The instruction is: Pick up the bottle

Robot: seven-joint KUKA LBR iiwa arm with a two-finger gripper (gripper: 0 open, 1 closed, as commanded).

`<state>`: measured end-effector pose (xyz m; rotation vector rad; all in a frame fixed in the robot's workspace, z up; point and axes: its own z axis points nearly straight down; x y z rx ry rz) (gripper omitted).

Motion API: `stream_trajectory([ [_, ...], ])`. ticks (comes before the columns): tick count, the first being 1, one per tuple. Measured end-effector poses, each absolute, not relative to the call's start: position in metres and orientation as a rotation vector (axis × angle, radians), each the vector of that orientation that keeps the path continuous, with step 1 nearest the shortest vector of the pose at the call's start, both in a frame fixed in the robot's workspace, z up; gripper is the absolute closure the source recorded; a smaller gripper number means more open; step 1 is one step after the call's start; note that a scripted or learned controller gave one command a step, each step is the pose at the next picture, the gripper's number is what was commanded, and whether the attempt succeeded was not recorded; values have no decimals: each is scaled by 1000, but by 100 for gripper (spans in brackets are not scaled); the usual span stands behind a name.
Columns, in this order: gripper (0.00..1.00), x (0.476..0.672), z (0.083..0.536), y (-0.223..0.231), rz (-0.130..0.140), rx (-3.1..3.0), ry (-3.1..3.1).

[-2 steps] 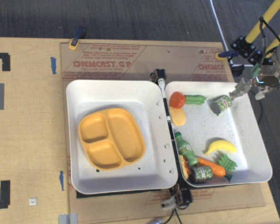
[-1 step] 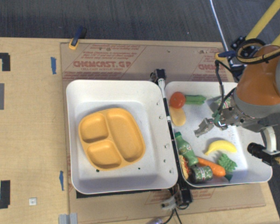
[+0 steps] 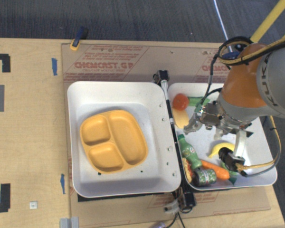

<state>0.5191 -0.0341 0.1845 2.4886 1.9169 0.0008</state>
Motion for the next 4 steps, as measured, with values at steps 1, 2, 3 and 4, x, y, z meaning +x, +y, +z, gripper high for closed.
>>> stream_trajectory([
  [1, 0, 479, 184, 9, -4, 2684, 1642],
  [2, 0, 500, 184, 34, -3, 2990, 968],
  [3, 100, 500, 194, 35, -6, 2990, 972],
  [4, 100, 498, 184, 79, -6, 2954, 1080],
])
